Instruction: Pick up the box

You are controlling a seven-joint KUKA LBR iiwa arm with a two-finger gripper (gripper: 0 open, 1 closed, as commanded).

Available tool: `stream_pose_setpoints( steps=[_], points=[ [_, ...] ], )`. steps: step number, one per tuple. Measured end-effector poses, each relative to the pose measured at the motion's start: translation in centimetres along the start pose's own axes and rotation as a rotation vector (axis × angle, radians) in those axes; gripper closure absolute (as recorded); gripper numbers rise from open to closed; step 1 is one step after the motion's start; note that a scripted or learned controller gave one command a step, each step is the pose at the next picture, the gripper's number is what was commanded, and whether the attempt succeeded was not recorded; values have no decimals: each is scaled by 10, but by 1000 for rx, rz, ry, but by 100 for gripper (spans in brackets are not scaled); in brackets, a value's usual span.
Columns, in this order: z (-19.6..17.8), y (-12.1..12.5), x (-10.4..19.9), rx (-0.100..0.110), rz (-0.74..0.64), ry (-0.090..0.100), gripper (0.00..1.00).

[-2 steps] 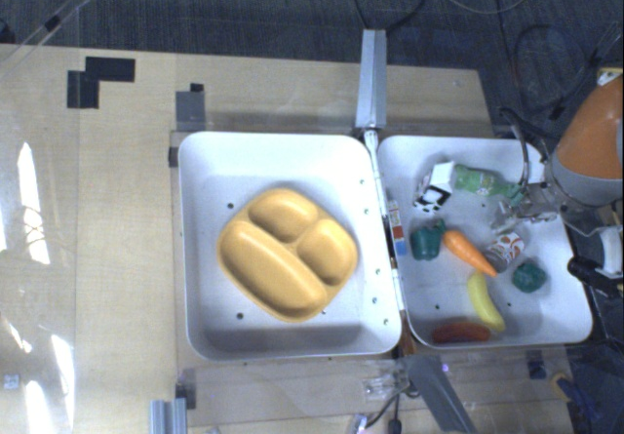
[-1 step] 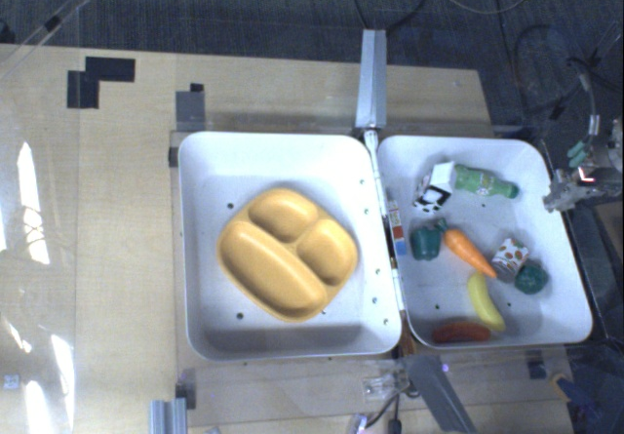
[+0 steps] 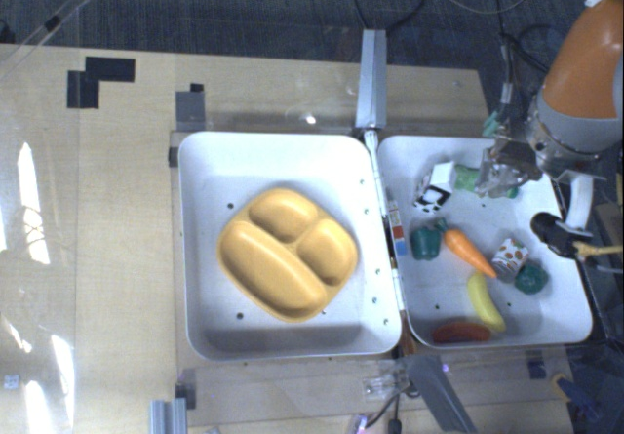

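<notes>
A small white box with black markings lies near the back of the right bin, tilted slightly. A green object sits just to its right. My gripper hangs over the back right part of this bin, right beside the green object and a short way right of the box. Nothing visibly hangs from the gripper. The orange band of the arm rises above it at the right edge.
The right bin also holds a green pepper, a carrot, a banana, a red oblong item, a small patterned cube and a teal piece. The left bin holds a yellow divided dish.
</notes>
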State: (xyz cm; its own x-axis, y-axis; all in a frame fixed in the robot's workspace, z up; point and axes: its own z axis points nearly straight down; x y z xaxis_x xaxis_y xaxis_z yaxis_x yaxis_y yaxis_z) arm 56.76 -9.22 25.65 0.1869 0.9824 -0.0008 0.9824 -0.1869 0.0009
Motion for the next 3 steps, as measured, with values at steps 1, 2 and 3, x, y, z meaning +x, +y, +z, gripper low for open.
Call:
stream_pose_setpoints(
  steps=[1, 2, 3],
  points=[
    [-19, -69, 47, 2, 242, 0, 100],
    [46, -88, 37, 4, 450, 0, 100],
    [10, -94, 71, 1, 767, -1, 100]
  ],
)
